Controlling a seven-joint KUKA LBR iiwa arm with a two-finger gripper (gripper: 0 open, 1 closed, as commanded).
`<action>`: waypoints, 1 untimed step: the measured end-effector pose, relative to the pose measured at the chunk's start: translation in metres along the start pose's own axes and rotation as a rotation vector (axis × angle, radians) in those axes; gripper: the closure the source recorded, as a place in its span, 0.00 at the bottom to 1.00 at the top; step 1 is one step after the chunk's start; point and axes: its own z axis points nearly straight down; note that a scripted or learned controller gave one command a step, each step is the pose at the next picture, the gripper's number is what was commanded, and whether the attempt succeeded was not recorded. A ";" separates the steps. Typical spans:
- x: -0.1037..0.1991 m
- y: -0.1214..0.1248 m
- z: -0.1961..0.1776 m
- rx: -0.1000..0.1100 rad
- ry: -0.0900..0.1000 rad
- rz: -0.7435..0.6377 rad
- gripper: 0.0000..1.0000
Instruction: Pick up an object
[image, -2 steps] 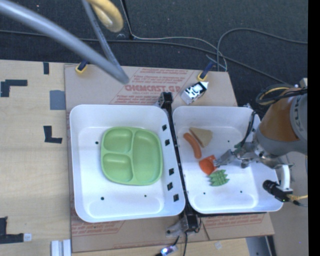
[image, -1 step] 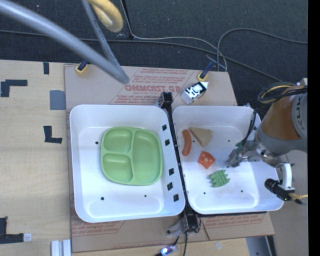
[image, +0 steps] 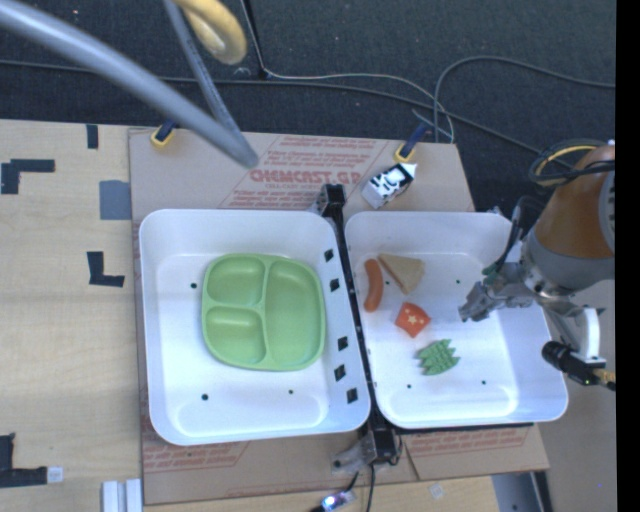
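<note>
one fixed overhead view, slanted down on both bins (image: 160, 300)

arm: enters from right, wrist bent down | end effector (image: 476, 305): low, finger state unclear

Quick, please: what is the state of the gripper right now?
Gripper: over the right bin, nothing seen held; open or closed cannot be told.

— What sort of place?
— A robotics lab, probably: two white bins (image: 160, 330) on taped cardboard (image: 300, 165), cables (image: 470, 70) trailing at twelve o'clock, the grey-orange arm (image: 570, 230) at three o'clock.
</note>
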 end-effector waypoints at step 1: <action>0.010 0.007 -0.052 -0.002 -0.001 -0.001 1.00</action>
